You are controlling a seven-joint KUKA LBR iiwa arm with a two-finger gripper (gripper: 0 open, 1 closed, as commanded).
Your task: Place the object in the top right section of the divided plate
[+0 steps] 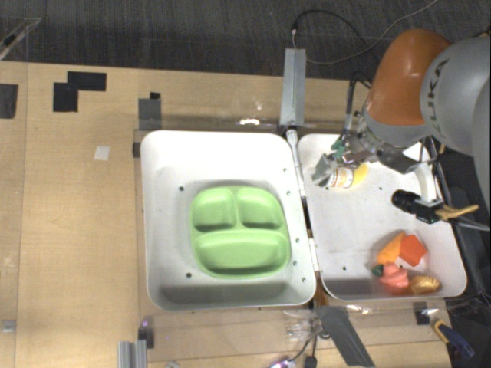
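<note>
The pincer (328,169) partly hides a small yellow object (354,176); its finger state is unclear.

arm (430,75): grey, orange band above wrist, enters from 3 o'clock, upper right | wrist: angled down toward 8 o'clock | gripper (331,169): low, tips pointing 8 o'clock

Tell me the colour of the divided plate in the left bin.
Light green, all three sections alike; the divided plate shows clearly in the camera view, lying in the white left bin.

divided plate (239,230) in left bin (165,167), toys (403,263) in right bin (345,244)
</note>
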